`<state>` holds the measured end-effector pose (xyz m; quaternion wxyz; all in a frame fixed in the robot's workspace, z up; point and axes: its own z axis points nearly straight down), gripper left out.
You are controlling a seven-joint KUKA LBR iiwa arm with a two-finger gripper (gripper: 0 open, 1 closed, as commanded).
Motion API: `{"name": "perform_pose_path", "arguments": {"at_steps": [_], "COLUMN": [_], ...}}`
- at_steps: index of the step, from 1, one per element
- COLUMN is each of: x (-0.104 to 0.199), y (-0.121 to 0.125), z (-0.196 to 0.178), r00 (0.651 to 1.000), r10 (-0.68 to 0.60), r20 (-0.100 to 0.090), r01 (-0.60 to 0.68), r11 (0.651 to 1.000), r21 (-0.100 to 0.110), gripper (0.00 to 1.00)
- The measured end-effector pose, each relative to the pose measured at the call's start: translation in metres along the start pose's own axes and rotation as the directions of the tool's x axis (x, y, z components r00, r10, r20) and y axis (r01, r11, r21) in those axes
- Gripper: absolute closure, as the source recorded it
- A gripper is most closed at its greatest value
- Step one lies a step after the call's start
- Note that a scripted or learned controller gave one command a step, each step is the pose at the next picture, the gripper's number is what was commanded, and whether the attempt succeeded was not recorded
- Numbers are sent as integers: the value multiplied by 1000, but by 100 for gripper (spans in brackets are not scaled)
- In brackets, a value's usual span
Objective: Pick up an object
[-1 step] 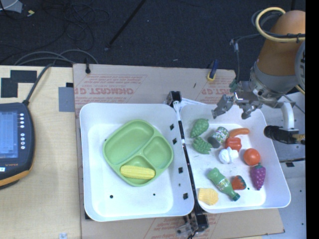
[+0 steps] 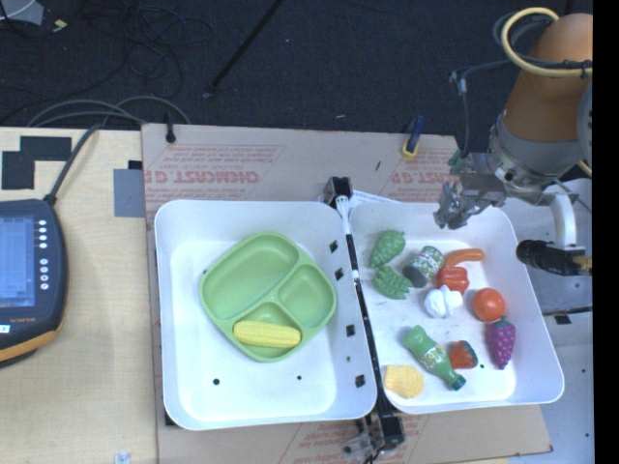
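Note:
My gripper [image 2: 453, 215] hangs over the far edge of the right bin [image 2: 530, 375], above the toy food and touching none of it. Nothing shows between its fingers. Below it lie two green leafy pieces [image 2: 387, 247], a small can [image 2: 425, 262], an orange pepper [image 2: 462, 257], a red piece [image 2: 453, 279], a white garlic [image 2: 442, 303], a tomato [image 2: 488, 304], purple grapes [image 2: 500, 341], a green bottle [image 2: 432, 355], a strawberry [image 2: 463, 354] and a yellow piece [image 2: 404, 382].
The left bin [image 2: 189, 380] holds a green divided plate [image 2: 266, 274] with a corn cob [image 2: 267, 333] in its near compartment. A teach pendant [image 2: 24, 274] lies on the bench at the far left. A blue-and-yellow clip [image 2: 414, 136] sits behind the bins.

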<state>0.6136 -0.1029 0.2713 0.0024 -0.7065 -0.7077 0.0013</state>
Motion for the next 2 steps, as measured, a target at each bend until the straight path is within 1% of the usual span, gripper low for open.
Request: {"name": "perform_pose_path", "arguments": {"at_steps": [1, 2], "x": [9, 92], "y": [-63, -118], "z": [10, -30], "r00": [1000, 1000], "r10": [5, -6], "r20": [0, -2], "r01": [-5, 6], "r11": [1000, 1000], "r21": [3, -2], "gripper": [100, 100]}}
